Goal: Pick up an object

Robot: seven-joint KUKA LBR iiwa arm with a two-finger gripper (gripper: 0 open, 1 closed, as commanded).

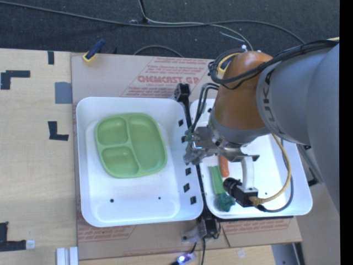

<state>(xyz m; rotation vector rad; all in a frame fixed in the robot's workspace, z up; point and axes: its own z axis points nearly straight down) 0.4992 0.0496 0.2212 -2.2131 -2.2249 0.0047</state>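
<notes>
Green stick point(217, 180) lengthwise toward bin's near edge, orange piece point(224, 166) beside

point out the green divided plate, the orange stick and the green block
green divided plastic plate point(131, 144), camera view, centre ridge
small orange stick point(224, 166), camera view, middle
long green block point(217, 180), camera view, midsection

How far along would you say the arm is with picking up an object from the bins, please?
Done: the arm has reached over the right bin, above the green stick-shaped object, the orange piece and the teal piece. In hand: nothing visibly lifted; all three lie on the bin floor. Left: grasping and raising one. The green divided plate sits in the left bin.
</notes>
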